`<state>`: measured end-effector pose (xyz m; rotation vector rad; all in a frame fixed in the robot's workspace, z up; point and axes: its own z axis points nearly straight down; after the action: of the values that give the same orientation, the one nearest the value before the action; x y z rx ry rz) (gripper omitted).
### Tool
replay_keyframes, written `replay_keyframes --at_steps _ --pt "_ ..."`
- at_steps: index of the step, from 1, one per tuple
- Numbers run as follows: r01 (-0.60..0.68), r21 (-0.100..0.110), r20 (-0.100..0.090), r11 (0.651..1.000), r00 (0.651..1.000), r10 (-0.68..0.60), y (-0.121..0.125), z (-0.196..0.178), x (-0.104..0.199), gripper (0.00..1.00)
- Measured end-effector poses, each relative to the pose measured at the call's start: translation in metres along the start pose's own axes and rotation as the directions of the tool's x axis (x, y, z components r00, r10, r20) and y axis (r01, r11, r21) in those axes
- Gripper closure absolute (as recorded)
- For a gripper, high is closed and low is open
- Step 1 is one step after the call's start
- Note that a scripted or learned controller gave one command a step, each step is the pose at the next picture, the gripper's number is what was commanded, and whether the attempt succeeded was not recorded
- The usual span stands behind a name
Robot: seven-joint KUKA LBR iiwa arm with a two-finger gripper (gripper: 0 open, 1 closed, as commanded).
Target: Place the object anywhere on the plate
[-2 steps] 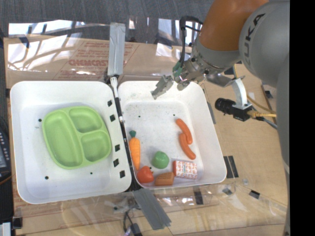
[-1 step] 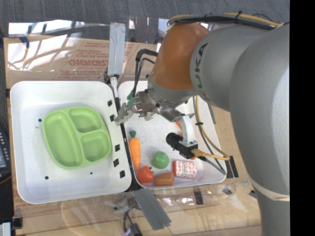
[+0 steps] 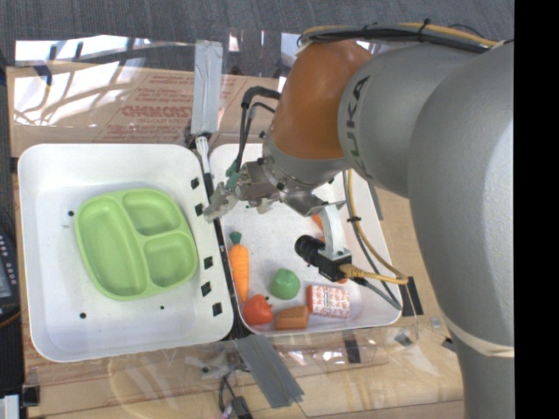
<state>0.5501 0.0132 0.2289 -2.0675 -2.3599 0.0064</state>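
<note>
Two white bins sit side by side on the bench, and the green divided plate (image 3: 135,243) lies in the left bin (image 3: 44,321), bare in all three sections. Over in the right bin (image 3: 380,317) a carrot (image 3: 239,267), a tomato (image 3: 257,309), a green round piece (image 3: 285,283), a brown block (image 3: 292,319) and a small carton (image 3: 330,300) crowd the near end. Above its far-left part hovers the gripper (image 3: 220,202), and whether it is clenched or released, I cannot tell.
</note>
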Motion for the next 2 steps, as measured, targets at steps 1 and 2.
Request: replay_keyframes --at_steps 1,2 --pt "0.260 0.001 0.000 0.966 0.966 -0.260 0.022 0.026 0.026 0.00" --pt "-0.133 -0.005 0.001 0.991 0.991 0.133 0.078 -0.003 -0.047 0.00"
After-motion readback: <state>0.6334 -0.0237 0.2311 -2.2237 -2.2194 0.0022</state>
